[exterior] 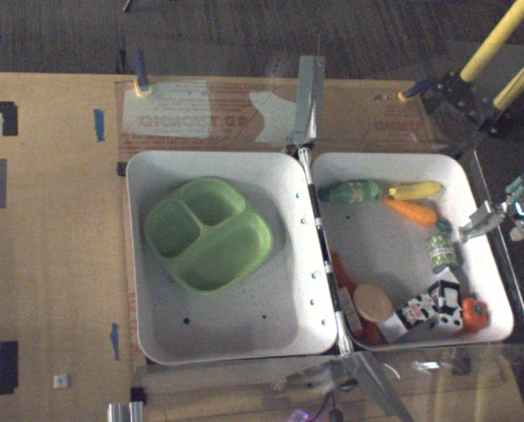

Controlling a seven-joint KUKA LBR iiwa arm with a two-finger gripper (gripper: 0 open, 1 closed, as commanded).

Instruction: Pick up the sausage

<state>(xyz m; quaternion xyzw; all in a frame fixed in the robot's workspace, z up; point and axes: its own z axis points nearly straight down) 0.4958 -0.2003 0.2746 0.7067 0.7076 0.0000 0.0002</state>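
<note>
White bins, two, side by side on the counter [51, 236]. The left bin [244, 328] has a green divided plate [207, 234] in it. The right bin [381, 240] holds the clutter: a green bottle [353, 191] and a yellow piece [415, 190] along the far wall, a carrot [411, 212] just below them, a small jar [440, 251], a cow-print carton [427, 308], a tomato [473, 314] in the near right corner, and a tan round lid-like thing [373, 304].

Sausage [338, 273]: I take it to be the reddish-brown length lying along the right bin's left wall. Its near end passes beside or under the tan round thing; the view is too coarse to be sure which.

Tool [484, 224]: it hangs over the right rim of the right bin, near the jar and well apart from the sausage. It's small and pale against the rim, so I cannot tell whether it is wide or narrow. Nothing shows in its grip.

Step in hand, as I judge it: the approach, with no grasp begun. The next move calls for a traverse across the bin to the left wall, with the grip turned to span the sausage's narrow width. The descent has to clear both the wall and the tan round thing. Crowding at the wall is the likely cause of a miss.
</note>
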